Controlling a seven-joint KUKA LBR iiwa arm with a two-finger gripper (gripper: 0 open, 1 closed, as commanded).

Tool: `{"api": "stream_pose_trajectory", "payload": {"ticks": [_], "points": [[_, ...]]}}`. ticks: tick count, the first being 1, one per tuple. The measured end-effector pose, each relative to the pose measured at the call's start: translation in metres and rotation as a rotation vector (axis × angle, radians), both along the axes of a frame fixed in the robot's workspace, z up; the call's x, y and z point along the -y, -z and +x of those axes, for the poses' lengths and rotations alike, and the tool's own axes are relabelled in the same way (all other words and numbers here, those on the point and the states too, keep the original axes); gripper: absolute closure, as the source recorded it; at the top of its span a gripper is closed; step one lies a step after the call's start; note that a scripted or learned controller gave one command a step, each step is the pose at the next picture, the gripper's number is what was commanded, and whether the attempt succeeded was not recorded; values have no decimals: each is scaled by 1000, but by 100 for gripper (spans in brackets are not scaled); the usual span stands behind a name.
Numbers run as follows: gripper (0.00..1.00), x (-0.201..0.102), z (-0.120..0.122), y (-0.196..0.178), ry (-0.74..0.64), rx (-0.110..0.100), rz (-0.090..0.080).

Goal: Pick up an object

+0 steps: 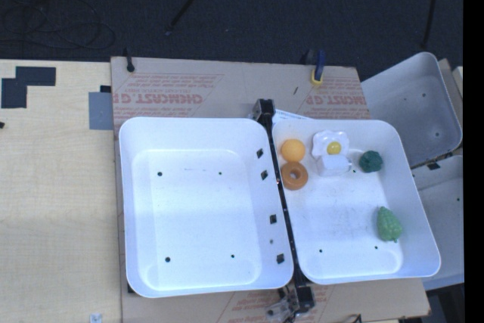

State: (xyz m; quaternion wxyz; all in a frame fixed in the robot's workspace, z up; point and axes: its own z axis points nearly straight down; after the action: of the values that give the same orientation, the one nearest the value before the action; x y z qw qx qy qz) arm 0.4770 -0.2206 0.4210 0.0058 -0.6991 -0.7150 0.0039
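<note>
A: Bench (53,185) layout, top-down slanted view. Two shallow white bins side by side on a cardboard sheet (227,91) printed with red lettering. Left bin (132,163) shows only its white floor with a few small dark dots.

B: Contents of the right bin (423,238)?

A: Five items. An orange ball (293,150) near the far left corner, close to the divider between the bins. Just in front of it, an orange-brown ring, doughnut-like (294,176), almost touching the ball. To the right of the ball, a white fried-egg toy with a yellow yolk (331,147), resting against or on a white block; I cannot separate the two clearly. Just beside that, toward the far right corner, a small dark green lump (370,161). Well apart from the rest, by the right wall nearer the front, a lighter green leafy-looking piece (389,224).

B: Pincer state?

A: No arm or pincer in this view, so apart or together cannot be recorded. All five items lie on the bin floor, none lifted.

B: Other fixtures?

A: Black clips along the seam between the bins (273,219). A yellow and blue clamp (318,70) at the far edge of the cardboard. A grey metal plate (416,102) off the far right corner. Dark floor with cables beyond the bench.
</note>
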Motion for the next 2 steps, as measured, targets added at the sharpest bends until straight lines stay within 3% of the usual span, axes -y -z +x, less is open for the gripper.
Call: {"api": "stream_pose_trajectory", "payload": {"ticks": [2], "points": [[100, 1, 1, -19, -8, -2, 1]]}}
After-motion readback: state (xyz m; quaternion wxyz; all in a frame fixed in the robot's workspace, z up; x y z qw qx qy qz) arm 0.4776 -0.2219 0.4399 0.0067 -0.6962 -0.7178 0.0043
